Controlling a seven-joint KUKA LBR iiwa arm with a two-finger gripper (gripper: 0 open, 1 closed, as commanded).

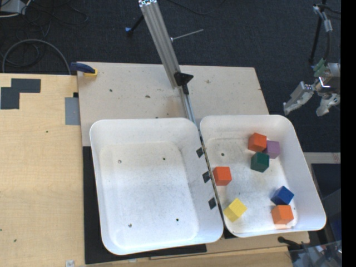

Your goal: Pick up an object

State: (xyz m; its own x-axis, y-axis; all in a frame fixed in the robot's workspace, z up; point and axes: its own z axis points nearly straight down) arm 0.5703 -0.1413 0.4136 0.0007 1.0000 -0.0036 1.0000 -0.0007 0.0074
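The hand (311, 102) is hovering outside the right bin (303, 149), past its far right corner, fingers spread wide (gripping nothing); the orange cube (257, 142) is sitting inside, well apart.

No text, label, brand, number or sign can be read anywhere here. The coloured blocks in the right bin (303, 166) show plain faces with no markings. The small black-and-white checkered patch (147, 1) at the top of the slanted metal rail (164, 43) is a pattern, not lettering. The dark angular shapes (19, 90) on the wooden tabletop (39, 166) at the left carry no characters.
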